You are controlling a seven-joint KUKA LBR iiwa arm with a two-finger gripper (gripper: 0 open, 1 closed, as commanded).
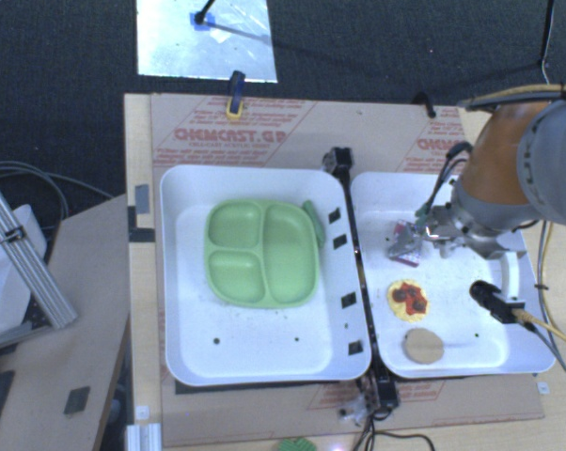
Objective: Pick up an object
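- Your tool (404,243) sits low over the right bin (382,205), in the middle of its left half, close to the wall it shares with the left bin (184,346).
- The nearest thing to pick is the yellow round piece (408,298) with a red topping. It lies flat on the bin floor just below the tool in the camera view, toward the near rim, near the tool but apart from it.
- The tan disc (423,346) lies further along much the same line, a little to the right and close to the near rim. It is well clear of the tool and close beside the yellow piece without touching it.
- Both pieces are round and flat, so neither gives you a long axis to line up with. What counts is the short shift toward the near rim, then a straight drop.
- The green plate (262,254) is in the left bin, across the dividing wall and out of the way.
- The arm (537,172) reaches in from the right and bends down at the wrist, so the tool points leftward and down into the bin.
- You cannot tell how far open the tool is, nor whether it has hold of anything; that part is too small and blurred.
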